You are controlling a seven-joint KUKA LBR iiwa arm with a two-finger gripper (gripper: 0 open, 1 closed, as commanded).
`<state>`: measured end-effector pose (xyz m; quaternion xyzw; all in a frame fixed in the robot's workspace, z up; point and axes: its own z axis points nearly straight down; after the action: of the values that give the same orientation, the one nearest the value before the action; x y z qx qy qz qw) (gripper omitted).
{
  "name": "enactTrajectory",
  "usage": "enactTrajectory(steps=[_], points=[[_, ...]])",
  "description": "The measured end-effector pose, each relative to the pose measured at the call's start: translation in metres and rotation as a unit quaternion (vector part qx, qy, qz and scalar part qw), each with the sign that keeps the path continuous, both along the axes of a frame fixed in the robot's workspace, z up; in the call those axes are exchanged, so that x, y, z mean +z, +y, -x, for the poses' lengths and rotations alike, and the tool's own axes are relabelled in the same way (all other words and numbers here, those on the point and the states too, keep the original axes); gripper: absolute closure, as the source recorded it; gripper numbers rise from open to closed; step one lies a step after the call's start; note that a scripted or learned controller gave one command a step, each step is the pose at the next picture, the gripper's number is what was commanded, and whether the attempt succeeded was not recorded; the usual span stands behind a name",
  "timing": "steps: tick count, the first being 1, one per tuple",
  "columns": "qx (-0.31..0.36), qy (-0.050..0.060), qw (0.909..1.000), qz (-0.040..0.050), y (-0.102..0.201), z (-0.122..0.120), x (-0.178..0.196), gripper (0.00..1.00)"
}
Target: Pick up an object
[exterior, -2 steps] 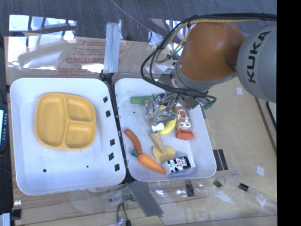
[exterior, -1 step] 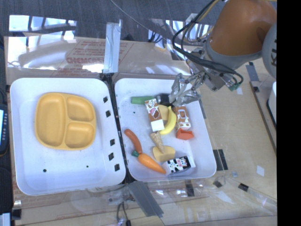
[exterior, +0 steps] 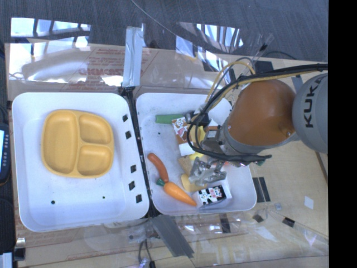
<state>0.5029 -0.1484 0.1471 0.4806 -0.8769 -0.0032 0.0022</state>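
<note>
My gripper [exterior: 203, 172] reaches down into the right bin [exterior: 146, 134], above the yellowish item [exterior: 186, 165] near the bin's middle front. Beside it lie an orange carrot [exterior: 178, 192], a red-orange sausage [exterior: 158, 167], a black-and-white patterned carton [exterior: 213, 196], a brown-and-white packet [exterior: 182, 132] and a green stick-shaped piece [exterior: 165, 118]. The orange wrist band and cables hide the rest of the bin's right side.
The left bin [exterior: 33, 200] holds a yellow divided plate [exterior: 77, 143]. A black divider with clips [exterior: 134, 149] runs between the two bins. The arm's large body [exterior: 262, 116] covers the right bin's far right part.
</note>
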Motion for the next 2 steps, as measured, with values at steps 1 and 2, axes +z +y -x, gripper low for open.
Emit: enactTrajectory(steps=[1,2], points=[[0.000,-0.002,1.0000,0.0007,0.000,-0.001,0.002,0.00],[-0.040,-0.015,0.9991,0.0044,0.029,-0.018,-0.045,0.00]])
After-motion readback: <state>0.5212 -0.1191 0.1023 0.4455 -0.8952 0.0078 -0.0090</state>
